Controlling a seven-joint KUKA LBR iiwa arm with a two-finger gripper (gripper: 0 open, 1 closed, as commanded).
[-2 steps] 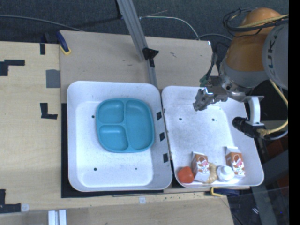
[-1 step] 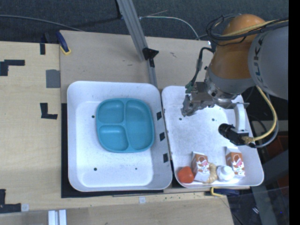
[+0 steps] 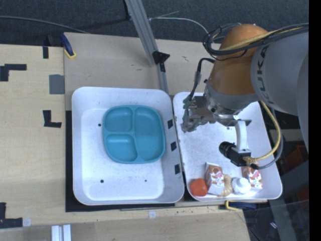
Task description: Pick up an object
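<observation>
The objects lie in the right bin [image 3: 268, 185], in a group at its 6 o'clock edge: an orange ball [image 3: 199, 187], a small carton [image 3: 215, 177], a white bottle [image 3: 241, 186] and a second carton [image 3: 252, 176], close together. The gripper [image 3: 189, 120] hangs over the 10 o'clock part of the same bin, well apart from them, holding nothing. In the left bin [image 3: 85, 134] rests a blue divided plate [image 3: 134, 134].
</observation>
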